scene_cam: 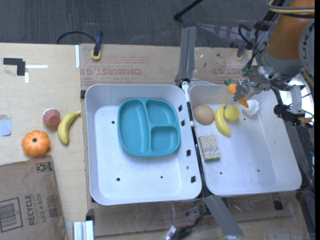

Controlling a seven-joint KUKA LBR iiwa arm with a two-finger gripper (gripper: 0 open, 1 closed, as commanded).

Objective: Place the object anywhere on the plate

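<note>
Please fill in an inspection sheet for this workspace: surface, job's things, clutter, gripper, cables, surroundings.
Surface: two white bins side by side, left bin and right bin, on a bench.
Job's things: teal divided plate in the left bin, nothing on it. In the right bin: banana, brown egg-shaped item, yellow round fruit, sponge, small white item.
Clutter: on the wooden board at left, a second banana, a small pumpkin, a pink cup-like item.
Gripper: gripper over the right bin's far edge, with an orange carrot-like item at its tip; grasp unclear.
Cables: black cables beside the arm.
Surroundings: cardboard box marked RECYCLE, dark floor.
</note>
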